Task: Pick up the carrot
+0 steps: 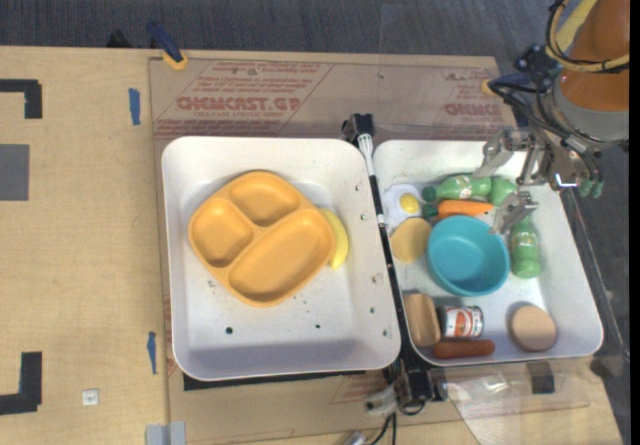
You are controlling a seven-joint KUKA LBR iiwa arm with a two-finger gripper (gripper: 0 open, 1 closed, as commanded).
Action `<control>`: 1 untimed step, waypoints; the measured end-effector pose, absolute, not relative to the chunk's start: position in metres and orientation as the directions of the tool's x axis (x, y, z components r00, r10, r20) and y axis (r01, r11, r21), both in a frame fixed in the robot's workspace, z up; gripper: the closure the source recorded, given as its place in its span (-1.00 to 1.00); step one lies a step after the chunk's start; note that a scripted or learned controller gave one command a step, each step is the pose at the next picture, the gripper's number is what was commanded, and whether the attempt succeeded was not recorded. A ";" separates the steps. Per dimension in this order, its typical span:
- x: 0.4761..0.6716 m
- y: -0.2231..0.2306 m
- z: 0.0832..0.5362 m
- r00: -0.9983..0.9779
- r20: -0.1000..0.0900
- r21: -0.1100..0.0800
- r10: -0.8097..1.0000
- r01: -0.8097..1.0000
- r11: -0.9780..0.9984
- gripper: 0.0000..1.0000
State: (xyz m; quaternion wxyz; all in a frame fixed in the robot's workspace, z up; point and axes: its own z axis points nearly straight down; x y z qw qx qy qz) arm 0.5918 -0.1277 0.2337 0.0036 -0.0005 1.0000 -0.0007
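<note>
Arm: the grey arm with its orange band (597,28) reaches in from the right; its metal two-finger gripper (512,195) hangs over the back of the right shallow white bin (588,283)
Jaws: apart; nothing between them
Carrot: the small orange toy carrot (465,209) lies in the right bin, just behind the round teal plastic bowl (467,254) and just beside the gripper's fingertips; green toy vegetables (462,187) touch it behind
Left bin: the left shallow white bin (190,313) holds an orange three-compartment plastic plate (262,236); a yellow piece (338,239) peeks from under its right edge
Front of right bin: a brown egg-shaped toy (532,326), a small red-labelled can (462,322)
</note>
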 end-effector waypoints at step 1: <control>0.643 -0.136 0.161 -0.974 -0.004 0.002 0.225 0.225 0.974 -1.00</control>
